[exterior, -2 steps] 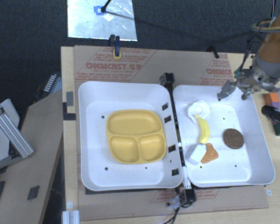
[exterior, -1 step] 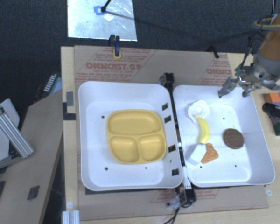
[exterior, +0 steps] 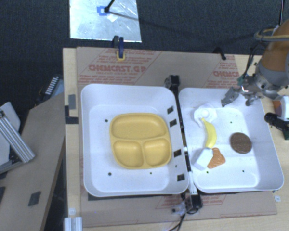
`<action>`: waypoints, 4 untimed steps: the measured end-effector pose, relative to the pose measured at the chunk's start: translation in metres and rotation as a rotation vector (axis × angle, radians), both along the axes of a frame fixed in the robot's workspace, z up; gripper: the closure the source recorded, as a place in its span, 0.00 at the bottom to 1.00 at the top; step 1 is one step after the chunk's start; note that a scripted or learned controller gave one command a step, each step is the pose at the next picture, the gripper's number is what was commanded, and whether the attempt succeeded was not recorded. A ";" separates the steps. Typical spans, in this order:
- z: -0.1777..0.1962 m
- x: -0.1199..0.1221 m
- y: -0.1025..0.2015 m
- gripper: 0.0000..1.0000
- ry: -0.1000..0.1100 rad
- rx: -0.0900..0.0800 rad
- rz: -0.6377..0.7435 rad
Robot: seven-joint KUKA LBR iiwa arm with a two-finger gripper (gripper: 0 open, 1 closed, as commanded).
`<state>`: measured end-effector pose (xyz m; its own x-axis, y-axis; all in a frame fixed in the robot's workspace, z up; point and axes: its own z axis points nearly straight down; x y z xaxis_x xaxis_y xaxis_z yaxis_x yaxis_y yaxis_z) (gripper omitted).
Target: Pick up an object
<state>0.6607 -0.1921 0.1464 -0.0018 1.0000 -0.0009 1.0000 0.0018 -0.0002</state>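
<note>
two spread fingers on end effector [exterior: 239, 96], seemingly empty, above banana [exterior: 210, 133], brown disc [exterior: 241, 143]

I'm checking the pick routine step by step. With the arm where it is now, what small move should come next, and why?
Probably shift the claw toward the brown disc and lower it. The claw hangs over the right bin's far edge with nothing between its fingers, and the disc lies flat, apart from the banana.
</note>
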 end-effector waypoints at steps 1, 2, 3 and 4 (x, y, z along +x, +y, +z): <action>-0.043 -0.005 -0.004 0.00 0.000 0.000 0.000; -0.062 -0.004 -0.004 0.00 -0.002 0.000 0.003; -0.049 -0.002 -0.004 1.00 -0.006 -0.001 0.004; -0.003 0.005 -0.007 1.00 -0.006 0.000 0.002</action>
